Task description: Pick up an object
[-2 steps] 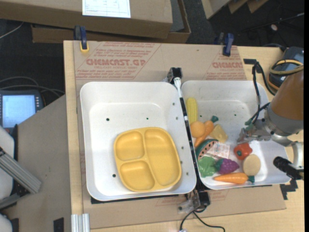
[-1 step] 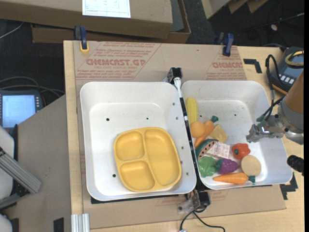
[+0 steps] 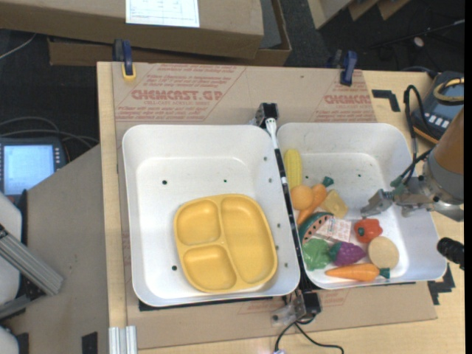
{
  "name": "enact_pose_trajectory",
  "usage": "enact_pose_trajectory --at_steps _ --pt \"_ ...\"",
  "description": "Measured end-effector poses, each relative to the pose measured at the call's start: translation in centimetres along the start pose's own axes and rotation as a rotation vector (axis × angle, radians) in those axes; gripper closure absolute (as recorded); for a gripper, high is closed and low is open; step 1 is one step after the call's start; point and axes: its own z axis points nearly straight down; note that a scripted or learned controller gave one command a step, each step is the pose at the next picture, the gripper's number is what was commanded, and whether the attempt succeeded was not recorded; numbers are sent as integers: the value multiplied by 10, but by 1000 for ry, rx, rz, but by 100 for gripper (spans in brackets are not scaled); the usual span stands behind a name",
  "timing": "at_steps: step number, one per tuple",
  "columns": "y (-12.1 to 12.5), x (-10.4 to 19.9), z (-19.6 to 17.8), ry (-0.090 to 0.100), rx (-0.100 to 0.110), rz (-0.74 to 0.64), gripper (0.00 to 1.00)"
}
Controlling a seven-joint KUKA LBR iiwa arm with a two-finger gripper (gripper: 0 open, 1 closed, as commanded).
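I take the right bin (image 3: pixel 346 135) as my landmark, since everything I might pick lies in it: a corn cob (image 3: pixel 293 168) along its left wall, an orange piece (image 3: pixel 302 197) just below that, a watermelon slice (image 3: pixel 311 226) and a green leafy piece (image 3: pixel 316 254) toward its lower left, purple grapes (image 3: pixel 348 254) near its lower middle, a carrot (image 3: pixel 352 273) along its bottom wall, a tan round piece (image 3: pixel 383 252) at its lower right, and a red pepper (image 3: pixel 368 229) just above that. The gripper (image 3: pixel 375 206) hangs over the bin's right-hand part, just above the red pepper, with nothing visibly between its fingers; at this slant I cannot tell whether they are spread or pressed together. I judge the red pepper the likeliest target, though it sits touching or nearly touching the tan piece. To do this well I would centre over the pepper, turn the wrist so the fingers straddle it on its freer sides rather than wedging against the tan piece, descend fully before closing, then lift straight up clear of the bin wall.
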Motion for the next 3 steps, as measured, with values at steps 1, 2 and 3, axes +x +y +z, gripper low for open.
enact_pose_trajectory --at_steps 1,2,3 --pt "-24 16 59 3 1 2 0" --pt "-24 15 47 -1 -2 1 100" --pt "74 104 -41 1 -15 -14 100"
